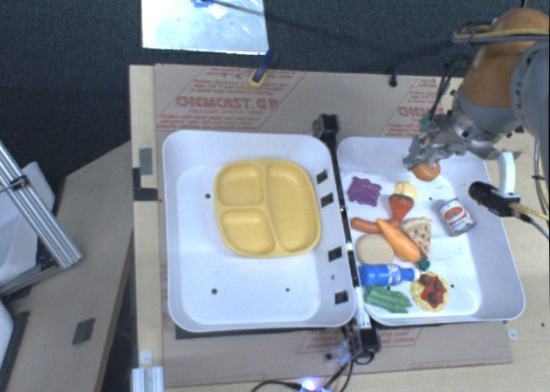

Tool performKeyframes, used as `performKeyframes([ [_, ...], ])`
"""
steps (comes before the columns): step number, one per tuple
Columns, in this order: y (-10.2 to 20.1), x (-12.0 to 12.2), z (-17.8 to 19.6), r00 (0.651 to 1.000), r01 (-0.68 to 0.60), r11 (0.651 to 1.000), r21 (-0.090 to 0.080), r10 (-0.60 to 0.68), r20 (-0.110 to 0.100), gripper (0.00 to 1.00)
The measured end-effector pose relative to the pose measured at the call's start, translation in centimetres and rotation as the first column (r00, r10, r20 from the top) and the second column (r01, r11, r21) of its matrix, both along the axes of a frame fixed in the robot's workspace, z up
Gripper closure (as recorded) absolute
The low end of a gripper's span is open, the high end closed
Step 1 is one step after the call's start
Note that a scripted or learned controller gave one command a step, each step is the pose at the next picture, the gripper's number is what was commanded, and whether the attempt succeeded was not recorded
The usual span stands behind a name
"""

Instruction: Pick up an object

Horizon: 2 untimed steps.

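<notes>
A small round orange toy fruit (pixel 426 171) lies in the right white plastic bin (pixel 498 283), up-bin from the red strawberry toy (pixel 401 206), with the gripper (pixel 423 156) touching it, grip undeterminable; judged: grasping step, lifting next.

A robotics lab: white bins (pixel 185 210) on a cardboard-covered bench (pixel 223 94).

Arm reaching in from right, gripper (pixel 424 158) hovering over right bin (pixel 494 274), orange round item (pixel 425 171) showing at its tips. Yellow 3-compartment tray (pixel 265 207) sitting in left bin (pixel 193 287). Toy foods crowding right bin: purple piece (pixel 364 191), carrot (pixel 400 241), blue bottle (pixel 384 275), can (pixel 455 216).
</notes>
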State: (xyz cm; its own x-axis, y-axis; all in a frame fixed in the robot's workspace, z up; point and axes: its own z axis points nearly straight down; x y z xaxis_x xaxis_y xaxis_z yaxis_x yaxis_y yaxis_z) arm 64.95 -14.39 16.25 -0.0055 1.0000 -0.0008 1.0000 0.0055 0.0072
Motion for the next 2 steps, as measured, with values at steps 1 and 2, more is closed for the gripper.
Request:
performKeyframes([
  [1, -0.41, 0.93, 6.16, 1.000, 0.000, 1.000, -0.001, 0.000, 0.002, 1.00],
  [2, -0.40, 1.03, 6.28, 1.000, 0.000, 1.000, 0.000, 0.000, -0.003, 1.00],
])
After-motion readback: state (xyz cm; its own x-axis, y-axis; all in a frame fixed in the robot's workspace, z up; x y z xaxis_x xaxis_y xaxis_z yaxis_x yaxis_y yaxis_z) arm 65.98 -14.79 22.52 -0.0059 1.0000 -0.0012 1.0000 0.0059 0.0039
